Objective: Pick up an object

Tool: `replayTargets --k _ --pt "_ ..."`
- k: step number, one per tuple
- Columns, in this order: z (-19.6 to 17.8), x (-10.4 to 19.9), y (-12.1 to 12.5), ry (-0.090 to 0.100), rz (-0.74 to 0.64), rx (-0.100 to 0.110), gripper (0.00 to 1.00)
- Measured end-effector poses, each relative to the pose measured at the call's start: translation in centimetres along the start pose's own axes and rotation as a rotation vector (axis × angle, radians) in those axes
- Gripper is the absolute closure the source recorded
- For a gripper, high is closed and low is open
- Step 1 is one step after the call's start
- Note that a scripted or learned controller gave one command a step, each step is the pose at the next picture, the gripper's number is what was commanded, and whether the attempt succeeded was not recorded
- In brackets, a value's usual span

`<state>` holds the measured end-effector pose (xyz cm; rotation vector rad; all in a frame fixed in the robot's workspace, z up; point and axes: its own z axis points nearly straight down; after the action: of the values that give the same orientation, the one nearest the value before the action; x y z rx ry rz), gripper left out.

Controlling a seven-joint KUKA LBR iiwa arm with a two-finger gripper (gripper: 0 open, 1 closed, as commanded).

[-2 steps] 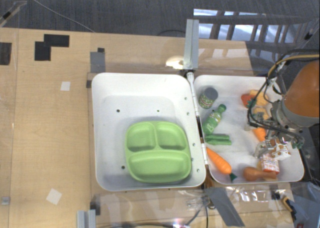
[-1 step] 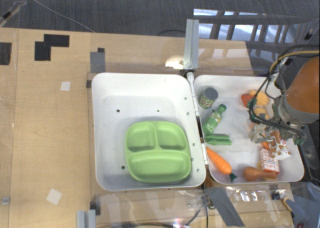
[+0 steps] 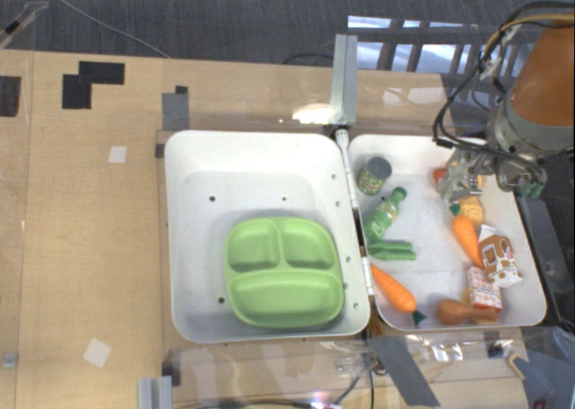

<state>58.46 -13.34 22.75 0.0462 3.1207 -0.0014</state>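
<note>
My gripper (image 3: 460, 186) hangs over the upper right part of the right bin (image 3: 431, 286), just above a small orange-and-yellow toy (image 3: 469, 211) and a red piece (image 3: 440, 177). Nothing shows between its fingers. In that bin lie a carrot (image 3: 464, 238), a second carrot (image 3: 393, 288), a green bottle (image 3: 384, 212), a tin can (image 3: 373, 173), a green pod (image 3: 392, 251), a snack packet (image 3: 497, 256), a small carton (image 3: 482, 290) and a brown piece (image 3: 460, 311).
The left bin (image 3: 193, 182) holds a green divided plate (image 3: 283, 271). A metal post (image 3: 344, 79) stands behind the wall between the bins. Cables loop above the arm's orange band (image 3: 546, 84) at the right.
</note>
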Motion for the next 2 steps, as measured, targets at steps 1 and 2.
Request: replayTargets --k 1,2 --pt "-4.9 -2.9 -7.2 0.007 -0.287 0.001 1.0" --pt "-4.7 -9.0 -6.8 0.007 -0.575 -0.003 1.0"
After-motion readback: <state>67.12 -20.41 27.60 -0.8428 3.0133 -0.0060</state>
